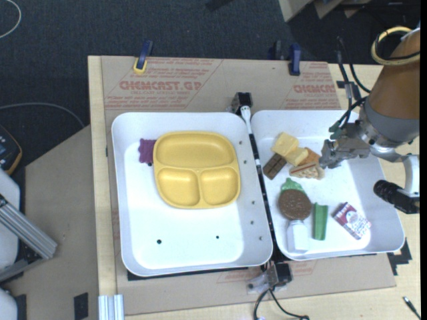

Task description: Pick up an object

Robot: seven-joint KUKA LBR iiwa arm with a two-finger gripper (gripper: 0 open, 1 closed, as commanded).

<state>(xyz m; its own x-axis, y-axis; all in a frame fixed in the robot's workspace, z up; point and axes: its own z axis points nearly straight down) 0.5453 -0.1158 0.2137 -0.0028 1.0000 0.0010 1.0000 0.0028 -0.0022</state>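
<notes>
The arm (393,85) comes in from the right edge of the frame, its orange band up in the upper right corner, and its gripper (331,153) sits low over the upper part of the right bin (390,242). From this angle the tip is a dark clutter of metal and cable, and I cannot tell whether it is open or closed, or whether anything is in it.

Just to the left of the gripper, nearly touching it, lies a toast-coloured wedge (307,171), with a pale yellow block (287,144) above it and a brown bar (274,166) slanting beside the bin's left wall. Below these, toward the middle of the bin, is a round brown cookie (294,204) with a bit of green at its top edge. A green stick (320,221) lies just right of the cookie, a white cylinder (297,235) sits below it near the bottom rim, and a red and white packet (351,220) lies off to the lower right (its print is too small to read).

The left bin (193,249) holds a yellow divided plate (197,167) in its upper half, and a purple piece (146,151) peeks out at the plate's left edge, touching it.
</notes>
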